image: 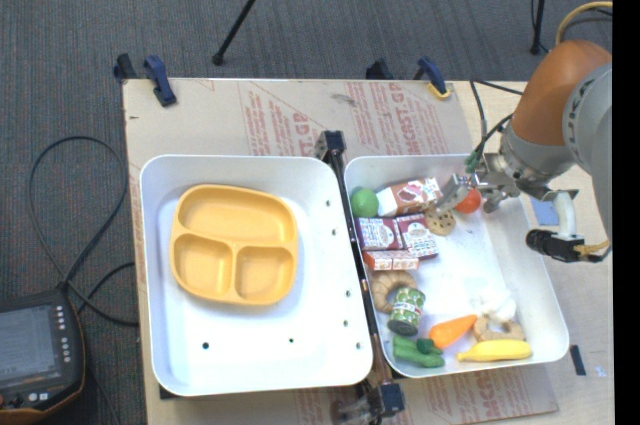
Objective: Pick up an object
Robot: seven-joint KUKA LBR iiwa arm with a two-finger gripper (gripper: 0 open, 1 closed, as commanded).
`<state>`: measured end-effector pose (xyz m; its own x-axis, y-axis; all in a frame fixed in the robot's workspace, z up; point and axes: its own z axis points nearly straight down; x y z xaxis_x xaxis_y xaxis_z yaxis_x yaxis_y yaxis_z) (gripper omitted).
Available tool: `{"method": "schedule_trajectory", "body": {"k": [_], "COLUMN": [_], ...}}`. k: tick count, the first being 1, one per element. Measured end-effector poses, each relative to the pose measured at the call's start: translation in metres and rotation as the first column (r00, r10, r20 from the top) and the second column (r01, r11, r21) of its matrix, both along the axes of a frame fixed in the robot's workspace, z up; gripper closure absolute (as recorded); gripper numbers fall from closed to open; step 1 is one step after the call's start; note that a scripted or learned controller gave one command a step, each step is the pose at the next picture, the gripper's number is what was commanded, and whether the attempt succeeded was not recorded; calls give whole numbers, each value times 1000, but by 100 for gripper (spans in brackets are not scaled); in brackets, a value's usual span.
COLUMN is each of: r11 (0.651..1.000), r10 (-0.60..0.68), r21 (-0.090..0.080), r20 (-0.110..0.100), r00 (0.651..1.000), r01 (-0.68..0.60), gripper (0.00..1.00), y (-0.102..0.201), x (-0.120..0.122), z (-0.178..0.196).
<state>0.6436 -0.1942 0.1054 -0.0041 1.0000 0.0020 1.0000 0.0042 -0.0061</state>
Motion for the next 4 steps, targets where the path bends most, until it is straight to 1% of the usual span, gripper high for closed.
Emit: {"method": "schedule_trajectory", "body": {"k": [1,2,3,4], "r11": [1000,1000,1000,1000], "r10": [6,6,10,11], "r21": [1,0,1,1], "r20": [-11,-4,-7,-8], "r00": [1000,1000,1000,1000], "r01": [-6,-6,-10,-11], "gripper": [100,0,100,0], "y": [0,1,1,2], "x": [-1,1,1,1], "z": [7,8,15,15]}}
